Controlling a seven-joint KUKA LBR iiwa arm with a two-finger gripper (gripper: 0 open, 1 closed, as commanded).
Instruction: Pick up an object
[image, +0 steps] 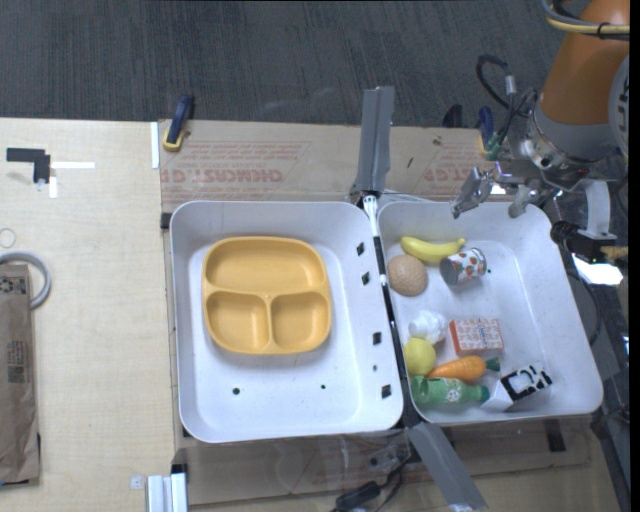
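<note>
Bench from above: two white bins side by side, arm reaching in at approx 1 o'clock. Gripper hangs over the top rim of the right bin, fingers spread apart, nothing between them.

Key relation for the pick, as a judgement: nearest candidates lie toward 7 o'clock from the gripper. The banana is near, long axis running roughly 9-to-3 with a slight curve; the small can sits tipped just beside its right end. A descent here would need the fingers to straddle the banana across its short width, and the can crowding it could foul a finger.

Contents, big to small. Left bin holds a yellow divided plate, three compartments, nothing in them. Right bin, w/ items packed along its left half: red-and-white box at centre; green packet at 6 o'clock w/ a carrot lying on or against it; brown egg-shaped item touching the left wall; lemon; white lumpy item just above it; black-and-white object at 5 o'clock, apart from the rest.

No object lifted yet.
</note>
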